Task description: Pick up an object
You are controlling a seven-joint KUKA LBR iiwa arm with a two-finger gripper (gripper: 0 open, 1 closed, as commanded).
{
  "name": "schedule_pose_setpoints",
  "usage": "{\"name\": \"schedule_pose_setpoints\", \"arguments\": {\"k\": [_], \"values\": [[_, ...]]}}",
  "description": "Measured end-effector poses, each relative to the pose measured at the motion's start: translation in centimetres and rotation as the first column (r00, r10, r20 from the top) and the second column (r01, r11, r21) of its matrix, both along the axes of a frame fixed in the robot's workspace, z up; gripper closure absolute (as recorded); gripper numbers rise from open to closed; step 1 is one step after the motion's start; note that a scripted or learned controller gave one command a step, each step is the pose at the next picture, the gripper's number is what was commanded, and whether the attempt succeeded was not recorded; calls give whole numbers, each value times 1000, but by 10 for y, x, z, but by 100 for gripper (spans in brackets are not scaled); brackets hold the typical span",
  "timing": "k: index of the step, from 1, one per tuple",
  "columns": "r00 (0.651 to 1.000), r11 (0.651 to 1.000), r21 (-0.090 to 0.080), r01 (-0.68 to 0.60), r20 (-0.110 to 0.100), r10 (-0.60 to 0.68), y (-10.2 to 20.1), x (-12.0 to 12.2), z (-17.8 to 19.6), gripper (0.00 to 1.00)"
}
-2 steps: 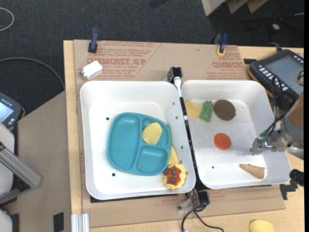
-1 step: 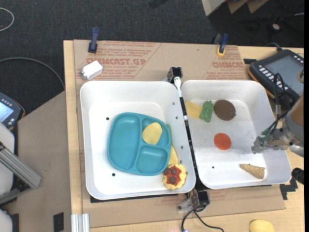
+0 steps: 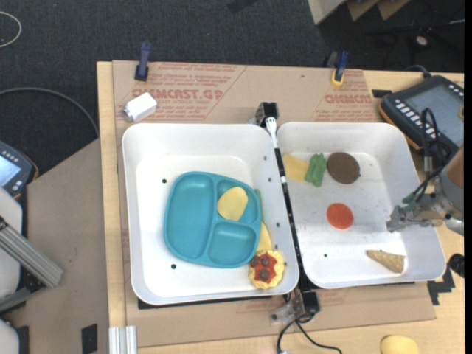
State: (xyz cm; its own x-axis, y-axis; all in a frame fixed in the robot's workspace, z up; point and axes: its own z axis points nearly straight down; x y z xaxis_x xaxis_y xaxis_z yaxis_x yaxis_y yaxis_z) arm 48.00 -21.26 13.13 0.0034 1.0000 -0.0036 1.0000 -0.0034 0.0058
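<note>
Dark carpet surrounds the tabletop point(image 3: 221, 87) w/ two white bins. End effector point(image 3: 402, 216) sits at right-centre of frame, low over the right bin point(image 3: 354, 131); can't tell if it's released or clenched, nothing visibly grasped. Nearest candidate, IMO: the tan wedge point(image 3: 386, 259), lower right, flat, triangular, crust-like. Approach straight down, centred, fingers across its narrow width, clear of bin wall. Red disc point(image 3: 340, 215) lies mid-bin as an alt.

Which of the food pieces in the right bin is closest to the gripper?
The tan wedge near the bin's front right corner, just below the gripper. The orange disc, brown disc and green piece lie farther left.
</note>
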Motion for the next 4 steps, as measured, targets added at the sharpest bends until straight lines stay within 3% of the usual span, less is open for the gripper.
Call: {"name": "schedule_pose_setpoints", "arguments": {"k": [4], "values": [[1000, 1000, -6, 1, 9, -1, -1, 2, 40, 100]]}}
